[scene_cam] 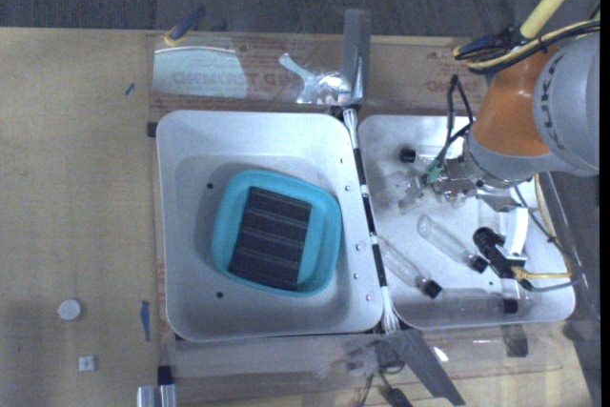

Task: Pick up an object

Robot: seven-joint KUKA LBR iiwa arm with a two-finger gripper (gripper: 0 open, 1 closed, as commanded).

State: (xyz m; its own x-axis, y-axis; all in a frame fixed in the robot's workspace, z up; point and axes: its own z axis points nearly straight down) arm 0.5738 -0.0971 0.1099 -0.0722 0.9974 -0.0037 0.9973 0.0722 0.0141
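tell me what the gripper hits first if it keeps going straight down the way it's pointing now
The gripper points down into the right bin. Going straight on, it would probably meet the small clear object under its tip, or else the bin floor. Depth is hard to judge from this slanted view.

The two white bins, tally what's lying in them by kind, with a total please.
Left white bin:
Shallow blue plastic tray with a dark ribbed block in it: 1

Right white bin:
Clear plastic tubes with black caps: 2, one long, one short
Small black pieces too small to identify: at least 2, one near the far wall, one near the front

Total: at least 5
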